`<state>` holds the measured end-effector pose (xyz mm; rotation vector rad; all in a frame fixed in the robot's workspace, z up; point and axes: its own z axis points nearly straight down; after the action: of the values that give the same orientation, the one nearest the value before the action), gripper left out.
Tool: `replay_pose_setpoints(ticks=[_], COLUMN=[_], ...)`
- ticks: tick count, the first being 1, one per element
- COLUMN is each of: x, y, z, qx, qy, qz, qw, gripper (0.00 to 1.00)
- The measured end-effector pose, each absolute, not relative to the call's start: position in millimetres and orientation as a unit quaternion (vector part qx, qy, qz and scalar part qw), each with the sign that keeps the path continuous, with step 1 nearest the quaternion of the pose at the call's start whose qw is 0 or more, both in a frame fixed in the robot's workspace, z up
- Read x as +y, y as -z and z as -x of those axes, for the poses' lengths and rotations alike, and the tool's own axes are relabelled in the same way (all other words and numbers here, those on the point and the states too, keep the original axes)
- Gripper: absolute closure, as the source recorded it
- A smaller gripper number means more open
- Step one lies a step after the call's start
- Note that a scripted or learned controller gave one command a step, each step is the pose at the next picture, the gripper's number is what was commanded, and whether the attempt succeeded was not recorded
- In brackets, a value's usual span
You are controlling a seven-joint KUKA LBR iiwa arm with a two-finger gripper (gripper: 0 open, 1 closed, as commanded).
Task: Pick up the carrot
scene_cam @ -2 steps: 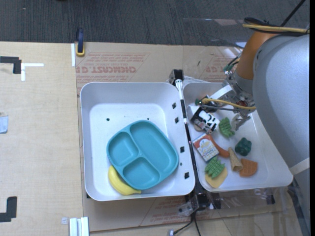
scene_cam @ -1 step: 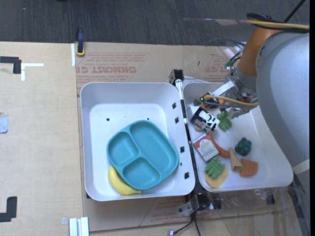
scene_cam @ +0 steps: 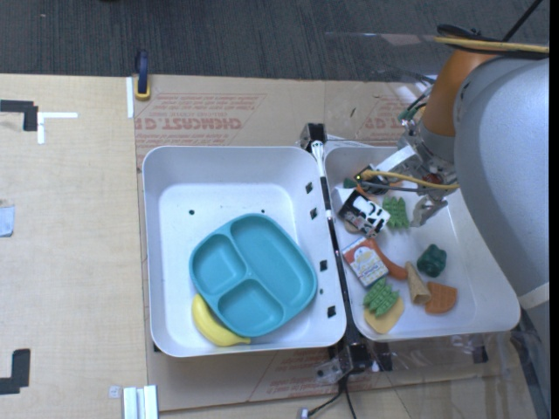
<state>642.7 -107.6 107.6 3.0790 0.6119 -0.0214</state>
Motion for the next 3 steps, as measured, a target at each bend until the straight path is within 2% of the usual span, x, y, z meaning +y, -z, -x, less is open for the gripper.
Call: replay_pose_setpoints(ticks=[1, 2, 3], x=[-94.1, -127.0, -112.5], y=[-90.6, -91.1, -88.9], z=[-579.4, -628.3, -644.8], qx=[0.181, 0.174, 0.113], qy=[0.0032, 0.0017, 0.0118], qz=[-0.983, -0.985, -0.994], qw=[-0.002, -0.001, -0.001], gripper=[0.0, 0.0, 0.0])
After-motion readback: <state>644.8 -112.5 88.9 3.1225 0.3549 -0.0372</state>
